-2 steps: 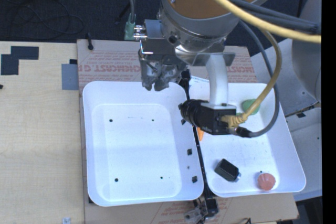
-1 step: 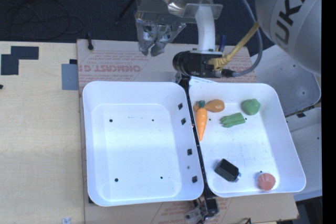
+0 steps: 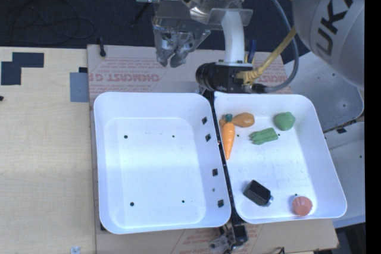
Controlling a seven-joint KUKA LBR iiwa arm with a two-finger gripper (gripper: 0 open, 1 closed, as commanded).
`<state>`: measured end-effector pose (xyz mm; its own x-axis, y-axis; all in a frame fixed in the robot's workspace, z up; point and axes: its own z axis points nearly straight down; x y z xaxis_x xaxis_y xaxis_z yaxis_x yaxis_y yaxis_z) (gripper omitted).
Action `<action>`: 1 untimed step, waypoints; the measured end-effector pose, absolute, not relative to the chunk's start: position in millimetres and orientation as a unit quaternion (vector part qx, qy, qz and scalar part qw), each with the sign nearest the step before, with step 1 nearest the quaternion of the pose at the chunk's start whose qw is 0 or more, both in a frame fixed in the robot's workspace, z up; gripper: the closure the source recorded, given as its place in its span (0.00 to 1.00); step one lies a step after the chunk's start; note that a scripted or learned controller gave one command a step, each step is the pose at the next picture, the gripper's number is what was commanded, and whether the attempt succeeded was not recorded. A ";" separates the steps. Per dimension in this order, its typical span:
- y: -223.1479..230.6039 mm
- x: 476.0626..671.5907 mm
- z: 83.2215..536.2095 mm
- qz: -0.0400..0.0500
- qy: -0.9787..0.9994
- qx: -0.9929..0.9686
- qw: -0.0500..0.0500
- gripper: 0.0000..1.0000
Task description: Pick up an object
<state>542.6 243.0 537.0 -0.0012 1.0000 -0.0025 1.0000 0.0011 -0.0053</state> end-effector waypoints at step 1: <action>243.4 480.2 486.5 0.005 -0.708 -0.706 0.002 1.00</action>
<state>480.2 243.4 486.5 -0.0032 1.0000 -0.0043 0.9999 0.0032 -0.0109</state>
